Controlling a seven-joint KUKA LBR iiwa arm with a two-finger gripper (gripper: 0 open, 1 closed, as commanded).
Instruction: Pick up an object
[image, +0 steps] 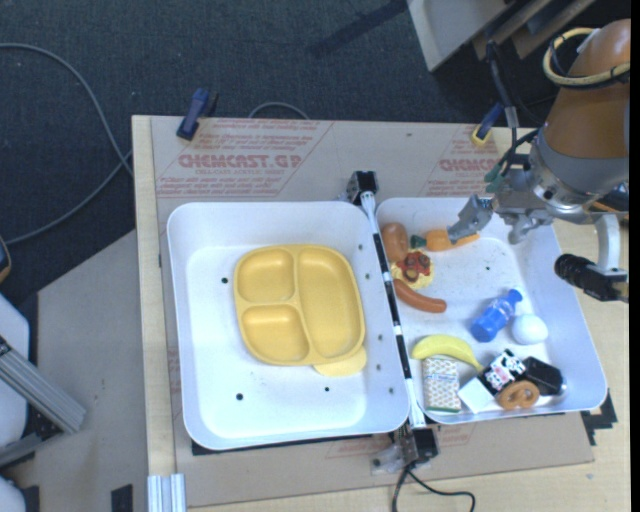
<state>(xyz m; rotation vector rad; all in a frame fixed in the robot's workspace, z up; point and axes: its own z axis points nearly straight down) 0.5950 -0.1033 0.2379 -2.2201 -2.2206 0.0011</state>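
Lying at the far end of the right bin (575, 330), the orange carrot (437, 240) is sitting just beside the gripper (493, 220), whose jaws are hanging spread with nothing between them. Dropping straight, straddling the carrot across its width and clearing the hot dog (396, 240) seems wisest.

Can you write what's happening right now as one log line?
arm: over right bin | tool: above carrot | yellow tray: left bin
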